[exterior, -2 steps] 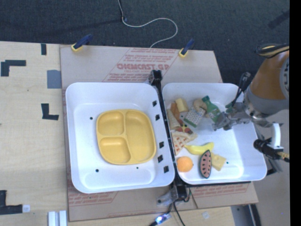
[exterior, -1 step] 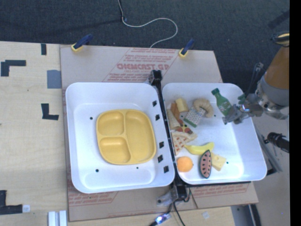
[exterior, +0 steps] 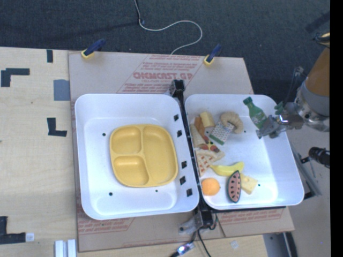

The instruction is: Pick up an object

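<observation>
My gripper (exterior: 268,128) hangs over the right bin's (exterior: 278,165) far right part, reaching in from the right. A green toy bottle (exterior: 255,112) sits right at its tip, cap pointing up-left, with its lower end meeting the gripper. Whether the bottle is gripped is not visible. In the same bin lie a banana (exterior: 228,168), an orange (exterior: 210,186), a watermelon slice (exterior: 233,186), a cheese wedge (exterior: 248,183), a beige roll (exterior: 231,119) and a grey grater (exterior: 219,133).
The left bin (exterior: 91,143) holds a yellow divided plate (exterior: 143,155). More toy food pieces crowd the right bin's left wall (exterior: 202,143). Both bins rest on a cardboard sheet (exterior: 155,76) held by clips, with a white cable behind.
</observation>
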`<state>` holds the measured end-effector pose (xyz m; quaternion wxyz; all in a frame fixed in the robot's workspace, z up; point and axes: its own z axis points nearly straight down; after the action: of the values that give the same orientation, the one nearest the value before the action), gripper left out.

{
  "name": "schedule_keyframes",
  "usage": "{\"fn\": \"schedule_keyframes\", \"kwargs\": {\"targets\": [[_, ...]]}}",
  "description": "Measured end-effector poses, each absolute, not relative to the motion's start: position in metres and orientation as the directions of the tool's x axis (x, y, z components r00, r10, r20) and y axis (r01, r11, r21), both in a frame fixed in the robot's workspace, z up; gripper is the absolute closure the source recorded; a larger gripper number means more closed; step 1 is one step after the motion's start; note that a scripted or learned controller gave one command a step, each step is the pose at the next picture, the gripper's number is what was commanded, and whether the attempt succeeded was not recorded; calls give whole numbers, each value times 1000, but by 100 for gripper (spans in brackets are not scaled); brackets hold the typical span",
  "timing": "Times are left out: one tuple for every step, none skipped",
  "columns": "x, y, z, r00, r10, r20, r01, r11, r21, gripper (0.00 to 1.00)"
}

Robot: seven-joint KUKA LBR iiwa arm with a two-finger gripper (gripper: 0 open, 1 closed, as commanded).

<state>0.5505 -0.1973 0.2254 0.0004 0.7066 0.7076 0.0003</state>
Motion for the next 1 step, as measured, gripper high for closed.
{"fn": "schedule_keyframes", "kwargs": {"targets": [[584,-156,214,-6,1000,1,1000,6,-1,100]]}}
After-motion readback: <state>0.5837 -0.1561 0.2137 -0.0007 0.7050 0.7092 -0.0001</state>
